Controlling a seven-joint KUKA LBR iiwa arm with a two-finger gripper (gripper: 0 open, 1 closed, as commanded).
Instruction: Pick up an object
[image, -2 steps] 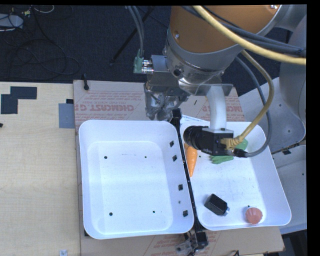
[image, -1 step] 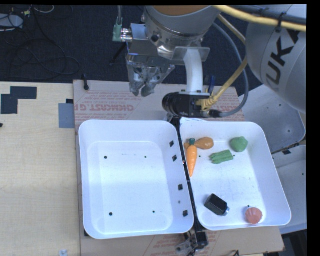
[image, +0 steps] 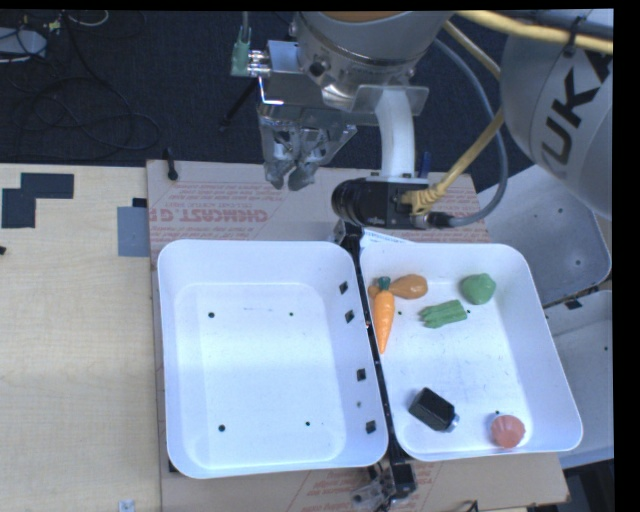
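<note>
The gripper (image: 298, 172) hangs high at the upper middle of the frame, above the cardboard sheet (image: 215, 210) and behind both bins. Its jaws look nearly closed, tips close together, with nothing between them.

All the candidates lie in the right bin (image: 545, 345). A carrot (image: 382, 315) rests against the divider side at that bin's upper left, touching an orange rounded piece (image: 409, 287). A green oblong piece (image: 443, 314) and a green rounded piece (image: 478, 288) sit near each other toward the upper right. A black block (image: 433, 409) lies alone in the lower middle, and a pinkish ball (image: 507, 430) sits close to the lower right corner.

The step in hand appears to be choosing a target and moving over it. The black block seems the safest choice: it stands apart from neighbours and walls and has flat sides. The jaws need to spread before descending, straddle the block across its narrow sides, and come straight down. The carrot looks riskier, crowded by the wall and its neighbour.
</note>
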